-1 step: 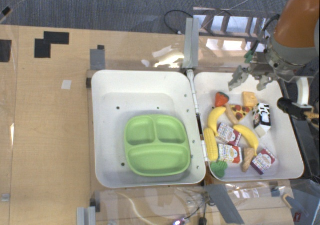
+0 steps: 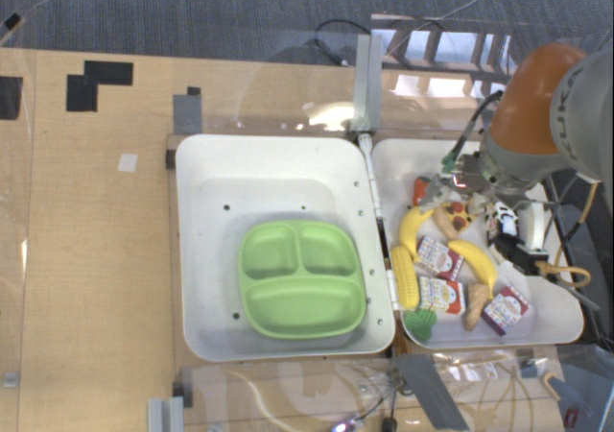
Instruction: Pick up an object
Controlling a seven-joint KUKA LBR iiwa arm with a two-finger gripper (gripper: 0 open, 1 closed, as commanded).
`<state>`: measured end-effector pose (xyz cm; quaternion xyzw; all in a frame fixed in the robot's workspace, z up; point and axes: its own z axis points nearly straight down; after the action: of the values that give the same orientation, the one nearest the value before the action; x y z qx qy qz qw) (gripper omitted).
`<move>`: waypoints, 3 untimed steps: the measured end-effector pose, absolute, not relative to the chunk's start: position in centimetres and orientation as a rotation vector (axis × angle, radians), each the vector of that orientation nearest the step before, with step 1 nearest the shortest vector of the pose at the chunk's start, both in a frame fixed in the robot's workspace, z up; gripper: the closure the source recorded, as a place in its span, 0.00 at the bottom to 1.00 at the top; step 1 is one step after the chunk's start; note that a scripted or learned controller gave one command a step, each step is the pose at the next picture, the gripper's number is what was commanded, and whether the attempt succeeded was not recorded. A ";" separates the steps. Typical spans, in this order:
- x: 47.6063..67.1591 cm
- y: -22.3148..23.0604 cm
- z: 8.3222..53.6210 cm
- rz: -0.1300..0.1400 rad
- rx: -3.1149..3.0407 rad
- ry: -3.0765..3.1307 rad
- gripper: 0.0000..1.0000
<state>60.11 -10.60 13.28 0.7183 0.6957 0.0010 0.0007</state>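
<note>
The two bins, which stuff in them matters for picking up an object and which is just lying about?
For the job:
claw
right bin
two bananas and
corn cob
small cartons

Lying about:
left bin
green divided plate

A smooth, matt plastic finish is shown by the green divided plate (image 2: pixel 302 278); the pale wooden bench top (image 2: pixel 86 228) is seen matt and lightly grained.

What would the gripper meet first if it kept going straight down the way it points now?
Probably the small brown toy at the top of the right bin's pile, beside the upper banana. The gripper hangs just above it, though depth is hard to judge.
</note>
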 end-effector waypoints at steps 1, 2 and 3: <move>59.4 -14.7 8.9 0.014 2.354 2.069 0.00; 62.9 -16.6 8.9 0.028 2.508 1.911 0.00; 63.0 -17.1 8.9 0.022 2.236 2.214 0.00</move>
<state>62.98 -17.10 8.88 0.7104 0.7037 0.0069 -0.0026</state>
